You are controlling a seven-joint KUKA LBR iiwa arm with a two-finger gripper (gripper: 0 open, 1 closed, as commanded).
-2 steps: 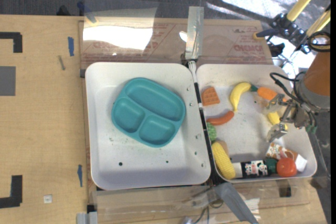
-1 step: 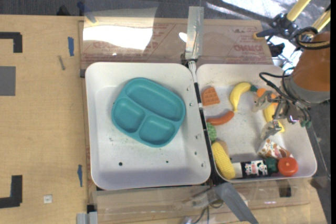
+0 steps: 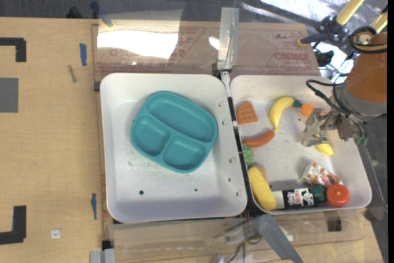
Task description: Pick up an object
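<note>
My gripper [image 3: 316, 132] is low over the right bin [image 3: 363, 194], in its right middle part. A small yellow piece [image 3: 325, 148] shows just below and right of the gripper, partly hidden by it. Whether it is held cannot be made out. A banana [image 3: 280, 110] lies to the gripper's left, and a small orange and green piece [image 3: 304, 109] sits close to its upper left. Below the gripper lies a brown and white pastry-like toy [image 3: 320, 174].
The right bin also holds an orange waffle [image 3: 246, 113], a red sausage [image 3: 259, 138], a corn cob [image 3: 261, 188], a dark bottle [image 3: 300, 197] and a red-orange ball [image 3: 338, 194]. A teal divided plate [image 3: 174, 130] rests in the left bin [image 3: 117, 194]. Cables trail by the wrist.
</note>
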